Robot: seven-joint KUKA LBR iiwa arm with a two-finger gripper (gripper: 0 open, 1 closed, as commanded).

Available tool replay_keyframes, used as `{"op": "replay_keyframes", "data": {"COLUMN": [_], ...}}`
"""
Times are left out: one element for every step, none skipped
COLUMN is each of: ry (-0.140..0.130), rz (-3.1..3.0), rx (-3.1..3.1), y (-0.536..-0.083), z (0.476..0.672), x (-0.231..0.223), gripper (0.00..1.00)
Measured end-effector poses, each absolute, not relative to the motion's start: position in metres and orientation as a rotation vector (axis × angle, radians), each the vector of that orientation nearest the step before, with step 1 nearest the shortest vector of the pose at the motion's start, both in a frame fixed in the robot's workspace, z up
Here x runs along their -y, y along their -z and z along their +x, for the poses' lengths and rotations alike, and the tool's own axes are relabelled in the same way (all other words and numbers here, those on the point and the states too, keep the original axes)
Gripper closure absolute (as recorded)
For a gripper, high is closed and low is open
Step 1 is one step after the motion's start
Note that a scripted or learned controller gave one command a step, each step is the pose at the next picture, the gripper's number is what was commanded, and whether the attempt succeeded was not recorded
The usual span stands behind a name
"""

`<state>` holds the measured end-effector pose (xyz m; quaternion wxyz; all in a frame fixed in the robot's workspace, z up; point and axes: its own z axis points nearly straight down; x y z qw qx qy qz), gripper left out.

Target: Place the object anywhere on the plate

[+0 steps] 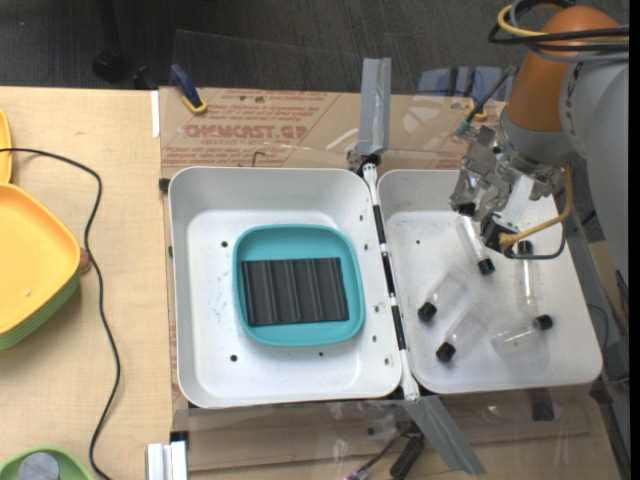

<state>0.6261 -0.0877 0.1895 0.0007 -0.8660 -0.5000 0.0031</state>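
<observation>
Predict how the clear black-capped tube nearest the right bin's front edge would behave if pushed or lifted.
Round and lying on its side, the tube would probably roll when nudged across the smooth right bin floor. It looks like thin clear plastic, so it is likely light. Its narrow, glossy body may slip in a grip.

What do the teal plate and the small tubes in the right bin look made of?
Teal plate: likely moulded plastic, matte even colour, rounded rim; dark ribbed panel inside, maybe rubber. Tubes: clear plastic or glass, see-through bodies, black caps.
</observation>
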Motion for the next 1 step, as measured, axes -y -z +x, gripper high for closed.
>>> {"op": "replay_keyframes", "data": {"ry": [-0.009], "rz": [-2.72], "rx": [1.57], "y": [-0.1895], "z": [0.6261], "x": [0.0877], "gripper": [0.0]}}
